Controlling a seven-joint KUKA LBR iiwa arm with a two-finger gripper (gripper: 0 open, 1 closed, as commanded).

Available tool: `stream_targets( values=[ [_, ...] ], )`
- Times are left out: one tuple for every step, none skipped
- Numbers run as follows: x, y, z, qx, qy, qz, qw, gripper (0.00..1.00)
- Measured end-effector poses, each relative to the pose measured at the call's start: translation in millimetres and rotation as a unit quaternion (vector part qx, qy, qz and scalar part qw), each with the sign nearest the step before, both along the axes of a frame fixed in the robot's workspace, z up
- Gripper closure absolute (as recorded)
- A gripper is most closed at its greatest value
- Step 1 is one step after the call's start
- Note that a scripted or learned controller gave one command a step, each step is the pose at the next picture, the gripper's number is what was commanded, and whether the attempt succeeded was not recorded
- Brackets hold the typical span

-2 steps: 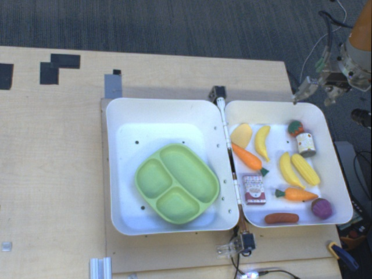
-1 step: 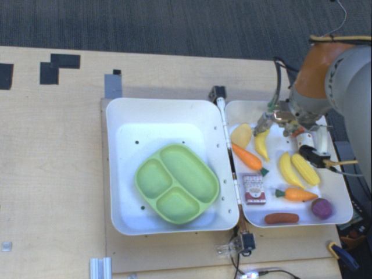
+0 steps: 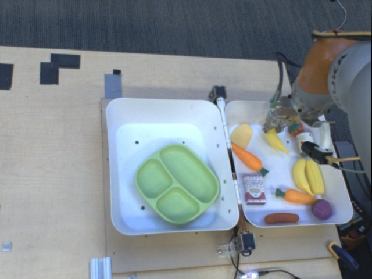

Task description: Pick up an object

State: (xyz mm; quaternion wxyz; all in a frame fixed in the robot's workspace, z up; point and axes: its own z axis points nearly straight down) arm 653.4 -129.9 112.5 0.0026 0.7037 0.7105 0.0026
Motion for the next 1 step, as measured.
stream_targets(
  values=[
    [-16.0,75.2,73.9,0.0008,0.001,-0.001,1.0,1.0]
  ],
)
